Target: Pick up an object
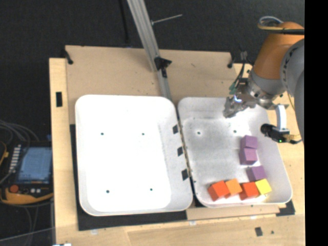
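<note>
Tool hovering over the right bin

The tool [233, 105] is hanging above the right bin [215, 152], grip state unclear; purple blocks [249, 150] are sitting well apart from it.

The arm [279, 60] enters as a thick rounded column; a broad orange band wraps its upper part, glossy, with a pale highlight along the top edge; beside and below the band the shell turns smooth grey; a thin light cable loops over the orange section; the wrist narrows to a grey flange with small dark fittings; a white bracket with a black part projects from the lower side; the pincer [233, 106] is small, metallic grey and silver, its details blurred.
</note>
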Controlling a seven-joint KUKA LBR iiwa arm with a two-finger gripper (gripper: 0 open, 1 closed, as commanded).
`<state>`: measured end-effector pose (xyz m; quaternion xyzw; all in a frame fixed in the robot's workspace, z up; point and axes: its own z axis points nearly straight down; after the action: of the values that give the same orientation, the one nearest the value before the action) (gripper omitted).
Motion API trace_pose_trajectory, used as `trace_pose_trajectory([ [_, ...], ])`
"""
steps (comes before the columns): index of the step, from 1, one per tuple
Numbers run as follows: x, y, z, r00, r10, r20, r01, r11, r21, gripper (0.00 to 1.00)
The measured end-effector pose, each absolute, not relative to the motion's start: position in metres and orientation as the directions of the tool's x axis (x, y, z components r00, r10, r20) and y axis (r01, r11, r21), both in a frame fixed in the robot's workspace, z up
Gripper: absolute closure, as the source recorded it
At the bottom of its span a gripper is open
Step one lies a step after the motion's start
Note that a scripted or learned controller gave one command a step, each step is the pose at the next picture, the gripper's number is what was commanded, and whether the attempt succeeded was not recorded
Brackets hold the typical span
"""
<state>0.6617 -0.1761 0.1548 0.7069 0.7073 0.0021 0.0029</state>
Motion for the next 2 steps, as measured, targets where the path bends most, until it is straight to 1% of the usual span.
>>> trace_pose_trajectory([
  [1,0.66,-0.171,0.218,-0.004,1.0,-0.002,1.0,0.004,0.009,1.0],
  [2,0.655,-0.178,0.269,-0.001,1.0,-0.002,1.0,0.001,0.008,1.0],
])
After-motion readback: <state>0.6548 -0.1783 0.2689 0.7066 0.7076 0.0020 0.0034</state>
